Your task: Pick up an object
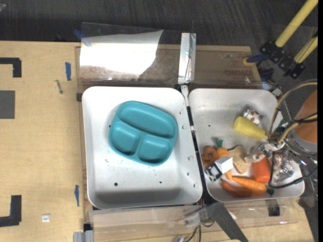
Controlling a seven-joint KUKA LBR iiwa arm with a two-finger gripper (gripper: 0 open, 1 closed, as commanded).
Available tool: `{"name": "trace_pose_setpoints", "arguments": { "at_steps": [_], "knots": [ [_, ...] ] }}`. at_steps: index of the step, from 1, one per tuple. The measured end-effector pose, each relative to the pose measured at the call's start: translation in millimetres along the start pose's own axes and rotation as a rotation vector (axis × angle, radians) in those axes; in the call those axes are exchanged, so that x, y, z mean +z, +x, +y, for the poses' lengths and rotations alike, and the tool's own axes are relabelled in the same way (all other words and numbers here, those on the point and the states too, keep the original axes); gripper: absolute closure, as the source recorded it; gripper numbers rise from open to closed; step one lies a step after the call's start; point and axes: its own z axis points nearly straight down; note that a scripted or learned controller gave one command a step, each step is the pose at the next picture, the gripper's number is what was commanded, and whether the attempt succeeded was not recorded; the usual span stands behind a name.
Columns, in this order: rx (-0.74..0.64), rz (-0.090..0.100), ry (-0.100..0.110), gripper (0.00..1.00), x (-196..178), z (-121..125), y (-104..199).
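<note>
Dark grey carpet floor (151,4), tan wooden bench (35,135) with black tape marks (12,67), yellow poles (300,16)

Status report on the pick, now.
Gripper low over right bin, fingers hidden in cables. Orange carrot unheld amid toy clutter. Teal tray alone in left bin.

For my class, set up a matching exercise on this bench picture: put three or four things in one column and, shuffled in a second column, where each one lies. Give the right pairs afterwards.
Column one:
1. teal divided plate
2. yellow toy
3. carrot
4. gripper

Column two:
A. near the front edge of the right bin
B. alone in the left bin
C. at the right side of the right bin, over the pile of toys
D. toward the back of the right bin, above the pile

Pairs: 1-B, 2-D, 3-A, 4-C
</note>
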Motion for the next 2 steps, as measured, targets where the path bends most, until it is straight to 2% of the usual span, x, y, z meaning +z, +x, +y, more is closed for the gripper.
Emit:
{"name": "trace_pose_setpoints", "arguments": {
  "at_steps": [1, 2],
  "knots": [
    [-0.148, 0.000, -0.007, 0.00, 1.4, 3.1, -1.2],
    [-0.181, 0.002, -0.006, 0.00, 1.3, 3.2, 0.9]
  ]
}}
